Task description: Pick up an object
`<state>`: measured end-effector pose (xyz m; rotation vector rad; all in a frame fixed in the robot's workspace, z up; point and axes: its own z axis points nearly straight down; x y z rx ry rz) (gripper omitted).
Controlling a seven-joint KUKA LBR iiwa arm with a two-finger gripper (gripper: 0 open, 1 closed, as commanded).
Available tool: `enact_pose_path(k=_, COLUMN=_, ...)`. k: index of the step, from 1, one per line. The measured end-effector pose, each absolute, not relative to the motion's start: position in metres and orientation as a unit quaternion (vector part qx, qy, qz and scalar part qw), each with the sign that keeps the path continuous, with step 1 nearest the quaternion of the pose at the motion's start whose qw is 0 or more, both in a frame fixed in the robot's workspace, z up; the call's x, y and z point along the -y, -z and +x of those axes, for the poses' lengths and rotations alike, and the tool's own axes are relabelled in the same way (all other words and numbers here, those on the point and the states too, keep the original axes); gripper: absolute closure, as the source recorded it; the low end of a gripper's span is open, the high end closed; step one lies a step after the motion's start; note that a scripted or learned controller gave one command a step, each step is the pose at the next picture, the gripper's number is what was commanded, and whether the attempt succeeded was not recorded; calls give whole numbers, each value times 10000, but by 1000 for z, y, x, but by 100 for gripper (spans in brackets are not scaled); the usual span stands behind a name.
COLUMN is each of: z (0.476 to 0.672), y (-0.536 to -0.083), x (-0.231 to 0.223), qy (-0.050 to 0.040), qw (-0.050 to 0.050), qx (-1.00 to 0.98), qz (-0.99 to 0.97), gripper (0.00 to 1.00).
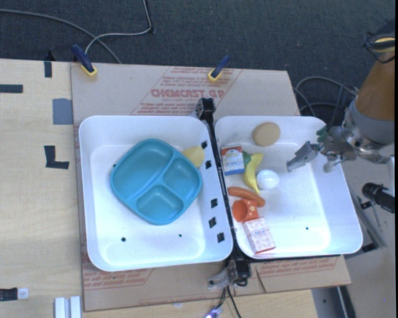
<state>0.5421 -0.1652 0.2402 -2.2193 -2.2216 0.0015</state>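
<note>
The right bin (pixel 318 234) holds several small items along its left side: a tan round piece (pixel 266 134), a small red and white carton (pixel 233 159), a yellow banana (pixel 253 171), a white ball (pixel 268 179), an orange carrot (pixel 245 194), an orange cup (pixel 240 210) and a red and white box (pixel 259 235). My gripper (pixel 310 163) hangs over the right part of this bin, to the right of the white ball. It is open and nothing sits between its fingers.
In the left bin (pixel 99 230) lies a blue divided plate (pixel 158 181), with a yellow piece (pixel 194 156) by the bin's right wall. Black clips (pixel 215 207) run along the divider between the bins. Cables (pixel 318 88) lie behind the right bin.
</note>
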Motion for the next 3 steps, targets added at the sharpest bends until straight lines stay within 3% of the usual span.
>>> enact_pose_path(k=1, z=582, y=-163, x=117, qy=-9, qw=17, qx=7079, qz=-7063, gripper=0)
enact_pose_path(k=2, z=593, y=-86, x=97, qy=3, qw=-9, qx=7076, qz=-7066, gripper=0)
enact_pose_path(k=3, z=594, y=-96, x=97, qy=3, qw=-20, qx=7076, qz=-7066, gripper=100)
